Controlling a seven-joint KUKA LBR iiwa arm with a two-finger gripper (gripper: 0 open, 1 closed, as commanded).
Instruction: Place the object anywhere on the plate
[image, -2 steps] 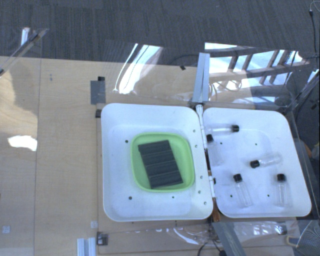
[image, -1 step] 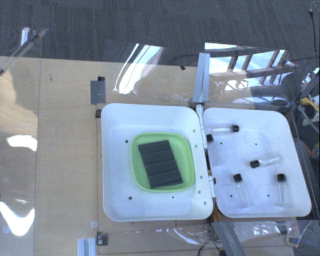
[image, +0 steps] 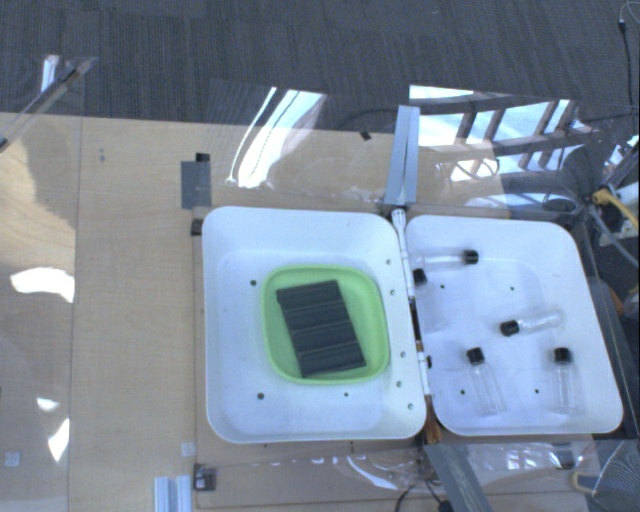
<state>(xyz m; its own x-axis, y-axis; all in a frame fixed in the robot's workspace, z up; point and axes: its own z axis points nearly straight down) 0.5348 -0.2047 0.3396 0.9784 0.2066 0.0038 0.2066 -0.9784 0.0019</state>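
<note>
dark ribbed block (image: 320, 328) lies on green plate (image: 374, 318) in left bin (image: 230, 330); four clear vials (image: 486, 378) in right bin (image: 590, 300).

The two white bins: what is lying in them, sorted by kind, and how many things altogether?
Green plate: 1, in the left bin
Dark ridged block: 1, lying on the plate
Clear vials with black caps: 4, in the right bin
Total: 6
</note>
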